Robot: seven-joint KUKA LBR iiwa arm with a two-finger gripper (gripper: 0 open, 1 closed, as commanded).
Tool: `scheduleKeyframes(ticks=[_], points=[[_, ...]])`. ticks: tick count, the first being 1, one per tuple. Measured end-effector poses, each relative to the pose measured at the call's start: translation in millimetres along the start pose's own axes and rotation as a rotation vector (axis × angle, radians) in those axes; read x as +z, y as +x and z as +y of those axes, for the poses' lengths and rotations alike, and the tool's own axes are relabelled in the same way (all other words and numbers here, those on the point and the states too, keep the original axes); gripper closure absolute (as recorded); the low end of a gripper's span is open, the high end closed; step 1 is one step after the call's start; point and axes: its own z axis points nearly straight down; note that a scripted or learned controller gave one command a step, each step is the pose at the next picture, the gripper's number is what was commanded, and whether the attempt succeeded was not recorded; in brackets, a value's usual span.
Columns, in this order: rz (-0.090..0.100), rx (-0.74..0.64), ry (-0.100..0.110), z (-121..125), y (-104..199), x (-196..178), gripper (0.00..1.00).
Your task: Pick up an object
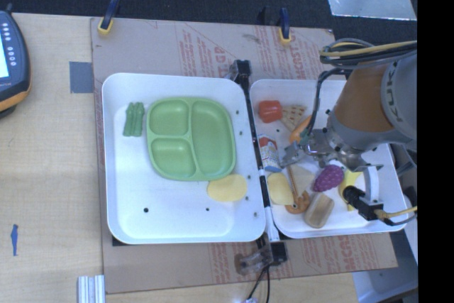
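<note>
The arm reaches in from the right and hangs low over the right bin (284,223), its orange band above the wrist covering much of the bin's far right corner. The gripper (301,151) sits down among the toy food near the bin's middle, which suggests a grasp is being tried there, since this bin holds the crowd of pickable things. Whether the claw is wide, narrow or closed on something cannot be told: the metal parts blur into the clutter beneath them.

Around it lie a red tomato-like piece (269,110) toward the far left, a tan waffle-like piece (294,113) just beside it, a purple bunch of grapes (328,177) near the wrist, a wooden spoon (296,195) and a tan bread-like block (318,210) at the near side. Any of these could be the target; none is seen lifted.

The left bin (128,216) holds a green divided plate (191,138), a green bean-like piece (133,118) left of it, and a yellow slice (227,188) touching the plate's near right corner.

The wrist hides whatever lies under it, and the bin's right edge is cut off.
</note>
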Motion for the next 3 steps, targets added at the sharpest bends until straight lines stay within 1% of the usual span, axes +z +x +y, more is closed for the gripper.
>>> scheduleKeyframes(ticks=[1,2,3], points=[[-0.002,-0.004,-0.014,62.1,16.8,-2.4,0.0],[-0.002,-0.003,-0.007,59.0,14.6,-12.2,1.0],[0.0,-0.009,-0.018,72.5,89.5,-113.2,1.0]])
